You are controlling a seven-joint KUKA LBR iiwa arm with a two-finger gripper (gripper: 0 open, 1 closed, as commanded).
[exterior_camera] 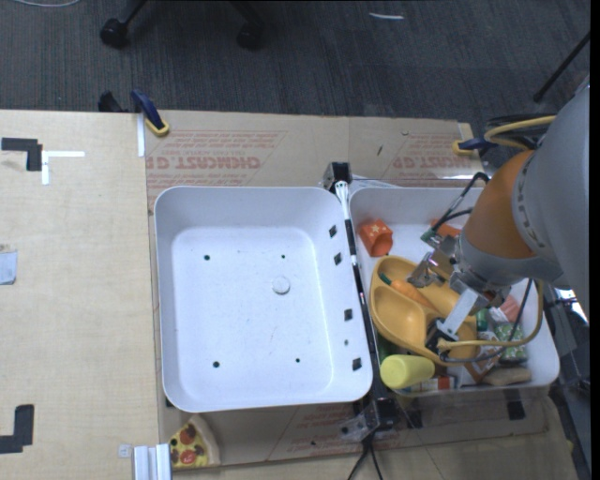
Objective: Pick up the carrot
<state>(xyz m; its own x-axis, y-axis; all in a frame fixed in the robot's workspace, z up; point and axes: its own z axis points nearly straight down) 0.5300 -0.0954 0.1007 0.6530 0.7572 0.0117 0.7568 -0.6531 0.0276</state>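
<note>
The arm (525,216) is cut off at the right edge; beneath the hand (448,309), cluttered toys (492,352) are too jumbled to identify.

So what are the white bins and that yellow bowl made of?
The bins look like thin moulded plastic: smooth, white, with rounded corners and a soft sheen. The bowl also looks plastic, probably a toy: even mustard yellow, smooth, a little glossy. I can't be sure from a picture alone.

Dark grey carpet floor (309,56) beyond a pale wooden bench (66,309), black chair legs (178,23) on it.
</note>
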